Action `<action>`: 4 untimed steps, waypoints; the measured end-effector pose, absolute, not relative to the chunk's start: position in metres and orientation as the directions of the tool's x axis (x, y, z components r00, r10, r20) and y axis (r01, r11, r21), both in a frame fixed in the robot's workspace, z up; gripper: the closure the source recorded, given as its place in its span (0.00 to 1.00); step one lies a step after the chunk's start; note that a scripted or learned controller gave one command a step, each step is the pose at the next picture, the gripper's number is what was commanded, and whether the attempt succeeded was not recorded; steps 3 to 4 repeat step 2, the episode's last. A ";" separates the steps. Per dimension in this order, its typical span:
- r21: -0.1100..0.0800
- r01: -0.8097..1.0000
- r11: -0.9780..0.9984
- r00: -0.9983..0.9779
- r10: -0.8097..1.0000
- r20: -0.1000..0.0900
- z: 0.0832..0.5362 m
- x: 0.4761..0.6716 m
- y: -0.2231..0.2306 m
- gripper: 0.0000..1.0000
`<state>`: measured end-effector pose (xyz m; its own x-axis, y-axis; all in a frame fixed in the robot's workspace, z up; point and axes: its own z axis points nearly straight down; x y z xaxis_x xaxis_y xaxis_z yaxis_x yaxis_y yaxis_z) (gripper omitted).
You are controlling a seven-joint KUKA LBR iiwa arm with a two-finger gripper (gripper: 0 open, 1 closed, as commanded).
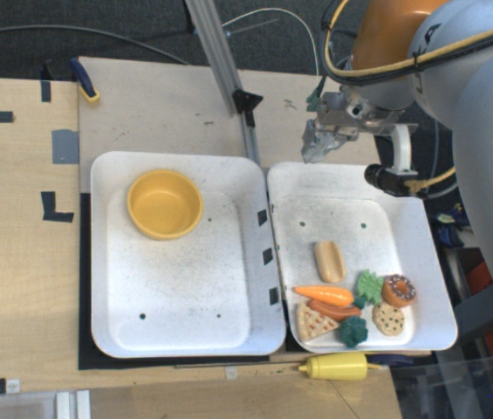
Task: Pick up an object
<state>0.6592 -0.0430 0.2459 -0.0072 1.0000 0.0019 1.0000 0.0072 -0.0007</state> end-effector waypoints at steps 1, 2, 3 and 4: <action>-0.003 1.000 0.007 -0.007 1.000 0.001 0.234 0.657 0.017 1.00; -0.004 1.000 0.007 -0.007 1.000 0.001 0.226 0.640 0.075 1.00; -0.004 1.000 0.007 -0.007 1.000 0.001 0.226 0.640 0.075 1.00; -0.004 1.000 0.007 -0.007 1.000 0.001 0.226 0.640 0.075 1.00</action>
